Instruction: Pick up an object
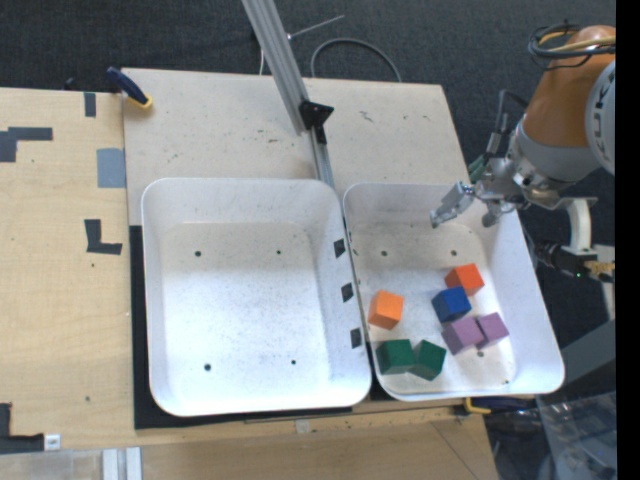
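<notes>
Gripper: the gripper [470, 206] hangs over the far edge of the right bin [535, 298], fingers spread apart with nothing between them.
Arm: grey with an orange band, reaching in over the worktop's right edge.
Orange blocks: one orange block [386, 309] sits near the bin's left wall; a smaller orange block [465, 279] lies toward the right wall, touching the blue block [451, 303].
Purple blocks: two purple blocks [474, 331] lie side by side just below the blue one.
Green blocks: two dark green blocks [411, 357] lie together at the bin's near edge.
Left bin: the left bin [160, 268] is white with dark speckles.
</notes>
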You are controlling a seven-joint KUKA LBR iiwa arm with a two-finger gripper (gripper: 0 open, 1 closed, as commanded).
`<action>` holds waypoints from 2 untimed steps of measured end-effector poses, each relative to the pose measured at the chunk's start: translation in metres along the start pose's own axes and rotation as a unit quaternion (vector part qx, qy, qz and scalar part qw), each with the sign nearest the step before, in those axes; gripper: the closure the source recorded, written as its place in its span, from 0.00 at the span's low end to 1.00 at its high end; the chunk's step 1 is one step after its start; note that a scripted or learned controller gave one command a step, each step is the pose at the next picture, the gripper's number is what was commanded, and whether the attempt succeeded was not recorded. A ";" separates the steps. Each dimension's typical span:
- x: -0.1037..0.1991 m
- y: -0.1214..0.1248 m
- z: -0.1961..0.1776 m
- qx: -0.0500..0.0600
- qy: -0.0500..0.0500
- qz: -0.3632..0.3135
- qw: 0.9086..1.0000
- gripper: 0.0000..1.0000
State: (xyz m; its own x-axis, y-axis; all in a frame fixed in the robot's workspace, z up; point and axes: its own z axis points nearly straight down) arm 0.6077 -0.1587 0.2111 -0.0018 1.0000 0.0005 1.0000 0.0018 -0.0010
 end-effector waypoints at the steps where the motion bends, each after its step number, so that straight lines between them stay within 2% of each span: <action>1: 0.001 -0.019 0.023 0.002 -0.001 0.000 1.000 0.00; 2: -0.024 -0.029 -0.026 -0.002 -0.001 0.001 1.000 0.00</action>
State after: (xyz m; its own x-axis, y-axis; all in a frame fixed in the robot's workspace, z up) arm 0.5784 -0.1824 0.2371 -0.0001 1.0000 -0.0023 1.0000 0.0001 0.0034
